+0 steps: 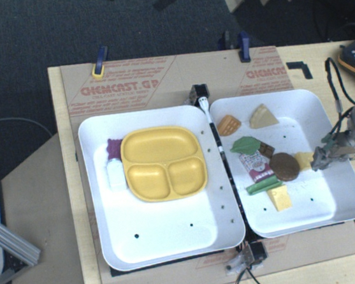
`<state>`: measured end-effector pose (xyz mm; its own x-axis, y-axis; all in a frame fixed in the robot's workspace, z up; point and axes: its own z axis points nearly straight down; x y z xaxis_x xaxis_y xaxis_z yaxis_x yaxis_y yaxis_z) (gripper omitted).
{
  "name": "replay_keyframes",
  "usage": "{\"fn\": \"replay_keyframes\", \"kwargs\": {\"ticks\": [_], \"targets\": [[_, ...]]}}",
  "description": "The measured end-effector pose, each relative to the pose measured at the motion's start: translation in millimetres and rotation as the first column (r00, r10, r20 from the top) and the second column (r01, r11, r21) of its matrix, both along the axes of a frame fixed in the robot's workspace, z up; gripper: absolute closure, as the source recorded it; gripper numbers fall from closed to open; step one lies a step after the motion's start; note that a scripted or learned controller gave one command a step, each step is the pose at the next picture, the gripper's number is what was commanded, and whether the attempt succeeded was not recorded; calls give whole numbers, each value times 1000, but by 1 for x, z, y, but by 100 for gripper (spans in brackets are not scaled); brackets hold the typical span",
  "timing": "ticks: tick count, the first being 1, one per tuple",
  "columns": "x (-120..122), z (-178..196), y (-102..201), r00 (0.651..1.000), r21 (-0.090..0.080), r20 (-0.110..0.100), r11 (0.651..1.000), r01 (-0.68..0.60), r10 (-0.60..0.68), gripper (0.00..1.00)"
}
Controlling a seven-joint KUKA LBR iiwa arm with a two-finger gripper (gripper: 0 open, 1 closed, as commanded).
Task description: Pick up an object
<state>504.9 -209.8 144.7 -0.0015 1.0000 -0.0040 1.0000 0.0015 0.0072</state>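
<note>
We see the gripper [316, 158] low at the right side of the right bin [327, 206], just beside a small yellow piece [303, 158] and a brown round object [285, 165]; whether the jaws are open or closed, we cannot tell. With the toys crowded together, we judge a descent here could nudge neighbours or pinch two at once.

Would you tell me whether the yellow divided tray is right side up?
Right side up: the yellow tray in the left bin shows three open compartments facing upward.
</note>
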Motion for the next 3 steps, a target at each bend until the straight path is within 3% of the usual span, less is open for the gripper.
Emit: {"fn": "replay_keyframes", "kwargs": {"ticks": [2,3], "targets": [[-4,83,3,1000,0,-1,1000,0,0,100],[3,79,52,1000,7,-8,1000,-4,4,100]]}}
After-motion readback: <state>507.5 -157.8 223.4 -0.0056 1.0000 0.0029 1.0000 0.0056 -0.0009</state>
